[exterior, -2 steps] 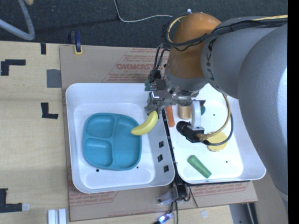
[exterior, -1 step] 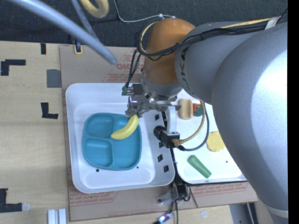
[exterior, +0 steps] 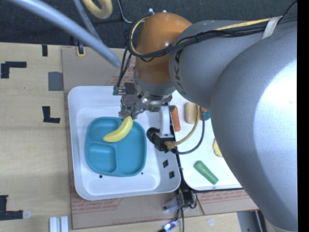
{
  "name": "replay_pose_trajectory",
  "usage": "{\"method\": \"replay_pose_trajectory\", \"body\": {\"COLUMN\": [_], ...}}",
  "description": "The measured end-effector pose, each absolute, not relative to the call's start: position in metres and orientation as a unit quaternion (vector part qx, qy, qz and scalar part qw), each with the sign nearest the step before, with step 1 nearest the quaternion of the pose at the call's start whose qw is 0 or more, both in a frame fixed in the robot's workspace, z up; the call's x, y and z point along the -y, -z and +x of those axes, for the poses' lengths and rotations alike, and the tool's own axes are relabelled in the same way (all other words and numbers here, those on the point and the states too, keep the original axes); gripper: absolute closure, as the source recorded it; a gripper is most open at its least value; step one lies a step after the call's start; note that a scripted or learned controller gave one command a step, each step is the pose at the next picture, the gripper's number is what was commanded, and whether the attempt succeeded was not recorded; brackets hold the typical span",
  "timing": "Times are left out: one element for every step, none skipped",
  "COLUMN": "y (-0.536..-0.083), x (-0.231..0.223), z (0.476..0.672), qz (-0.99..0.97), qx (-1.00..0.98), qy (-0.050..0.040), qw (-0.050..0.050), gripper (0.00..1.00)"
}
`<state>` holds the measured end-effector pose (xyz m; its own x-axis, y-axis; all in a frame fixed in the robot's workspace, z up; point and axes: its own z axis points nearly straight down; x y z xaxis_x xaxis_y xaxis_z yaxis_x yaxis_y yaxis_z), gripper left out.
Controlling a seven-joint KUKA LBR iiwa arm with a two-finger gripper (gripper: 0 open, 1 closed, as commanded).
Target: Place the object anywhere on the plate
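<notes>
Reaching in from the right, the grey arm bends its orange wrist band down over the left bin (exterior: 77, 129), gripper (exterior: 129, 111) pointing downward at the upper edge of the blue plate (exterior: 116, 153). Its fingers pinch the upper end of the banana (exterior: 119, 130), which slants down-left from the fingertips across the plate.

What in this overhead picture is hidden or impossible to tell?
- Gripper: the wrist above covers it, so its grip on the banana cannot be judged.
- Banana: whether it rests on the blue plate or hangs just above it is unclear from this angle.
- Right bin: the big grey arm covers most of it; the yellow thing at the arm's edge is cut off and unidentifiable.
</notes>
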<state>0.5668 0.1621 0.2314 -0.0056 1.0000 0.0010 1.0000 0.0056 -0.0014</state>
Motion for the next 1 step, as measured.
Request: {"method": "replay_pose_trajectory", "body": {"y": [-0.2306], "x": [-0.16], "z": [0.5668], "qz": [-0.706], "qx": [0.708], "qy": [-0.0011], "qw": [0.001], "gripper": [0.0]}}
